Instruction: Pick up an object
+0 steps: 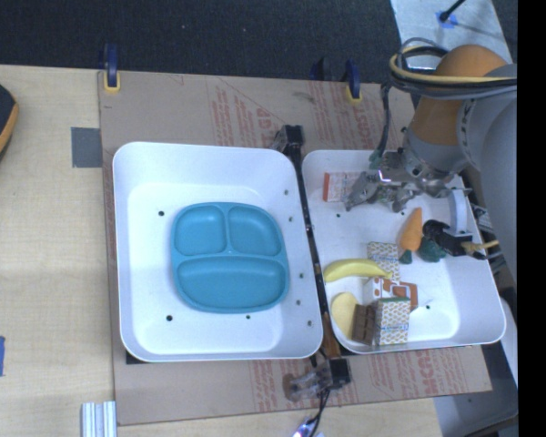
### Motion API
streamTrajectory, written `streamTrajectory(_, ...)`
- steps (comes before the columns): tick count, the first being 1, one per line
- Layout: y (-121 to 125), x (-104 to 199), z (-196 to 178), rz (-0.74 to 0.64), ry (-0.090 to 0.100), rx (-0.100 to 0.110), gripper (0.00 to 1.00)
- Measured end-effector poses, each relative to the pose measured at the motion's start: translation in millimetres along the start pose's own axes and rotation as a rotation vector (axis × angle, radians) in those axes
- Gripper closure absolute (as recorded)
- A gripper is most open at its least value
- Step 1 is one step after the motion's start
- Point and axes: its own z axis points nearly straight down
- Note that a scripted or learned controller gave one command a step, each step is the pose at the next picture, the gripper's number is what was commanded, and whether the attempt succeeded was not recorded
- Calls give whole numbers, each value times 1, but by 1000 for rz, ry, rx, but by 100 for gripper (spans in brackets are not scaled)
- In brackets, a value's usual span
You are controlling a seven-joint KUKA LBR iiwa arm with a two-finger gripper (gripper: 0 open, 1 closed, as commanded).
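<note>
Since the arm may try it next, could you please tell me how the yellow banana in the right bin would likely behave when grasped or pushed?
The curved yellow banana looks smooth-skinned, so it may slip in a pinch. Lying flat on its curve, it would probably pivot rather than roll. It looks like a toy, so likely light and stiff. The small printed carton beside it could get nudged.

arm (455, 107): reached in from the right, orange band seen above the wrist | gripper (375, 189): lowered, pointed left | fingers: spread apart, nothing seen held between them
</note>
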Motion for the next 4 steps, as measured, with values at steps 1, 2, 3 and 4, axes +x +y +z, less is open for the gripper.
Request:
streamTrajectory(1,-16,-39,-86,-1,-11,-43,0)
streamTrajectory(2,-64,-74,-5,-2,-8,-27,0)
streamTrajectory(3,-69,-31,0,-8,-7,-32,0)
streamTrajectory(4,-69,-34,-11,-8,-9,-33,100)
